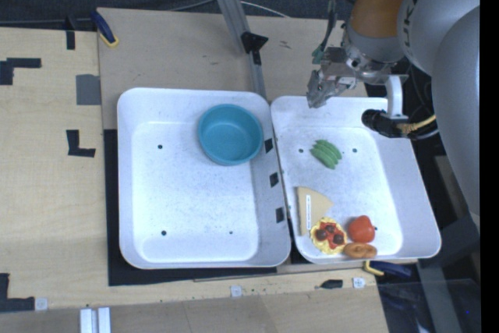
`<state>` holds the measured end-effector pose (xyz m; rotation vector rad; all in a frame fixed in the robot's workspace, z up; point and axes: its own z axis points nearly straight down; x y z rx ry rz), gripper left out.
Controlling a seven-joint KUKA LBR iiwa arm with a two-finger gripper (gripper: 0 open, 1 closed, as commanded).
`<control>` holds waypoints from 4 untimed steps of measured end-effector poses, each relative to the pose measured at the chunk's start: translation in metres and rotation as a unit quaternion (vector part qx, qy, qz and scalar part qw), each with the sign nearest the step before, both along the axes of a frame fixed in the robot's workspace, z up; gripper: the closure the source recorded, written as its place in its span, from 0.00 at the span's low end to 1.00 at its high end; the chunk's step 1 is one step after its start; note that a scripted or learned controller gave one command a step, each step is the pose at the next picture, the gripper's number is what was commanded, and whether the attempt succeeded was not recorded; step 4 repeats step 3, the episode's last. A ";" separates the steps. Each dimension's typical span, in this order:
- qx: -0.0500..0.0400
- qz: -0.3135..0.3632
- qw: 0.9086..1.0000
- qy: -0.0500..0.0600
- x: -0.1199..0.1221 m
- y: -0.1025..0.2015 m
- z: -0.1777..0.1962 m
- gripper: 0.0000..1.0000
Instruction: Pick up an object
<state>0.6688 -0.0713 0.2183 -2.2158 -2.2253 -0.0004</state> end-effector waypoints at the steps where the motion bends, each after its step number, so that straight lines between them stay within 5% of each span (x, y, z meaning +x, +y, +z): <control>1: 0.000 0.000 1.000 -0.001 -0.011 0.047 0.011 1.00; 3: 0.000 0.000 1.000 0.000 -0.044 0.151 0.027 1.00; 4: 0.000 0.000 1.000 0.000 -0.044 0.151 0.027 1.00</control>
